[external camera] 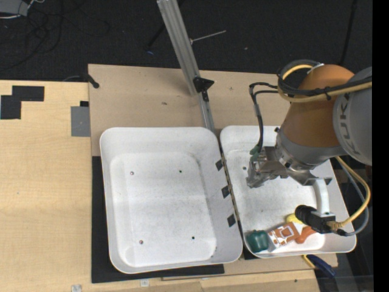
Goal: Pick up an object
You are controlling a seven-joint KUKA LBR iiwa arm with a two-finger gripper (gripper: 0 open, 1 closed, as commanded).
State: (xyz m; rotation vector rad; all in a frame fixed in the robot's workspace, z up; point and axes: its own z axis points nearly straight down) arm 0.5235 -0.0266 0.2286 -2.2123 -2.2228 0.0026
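My gripper hangs low over the upper left part of the right bin, with the grey and orange arm reaching in from the right. A dark green rounded object lies in that bin's front left corner. Beside it, to the right, lies a small orange and white item, partly under the arm's fittings. Both objects sit well in front of the gripper, apart from it. I see nothing between the gripper and the bin floor.
The left bin stands beside the right one, with black clips along the shared wall. A slanted aluminium rail rises behind the bins. Tan benchtop lies to the left.
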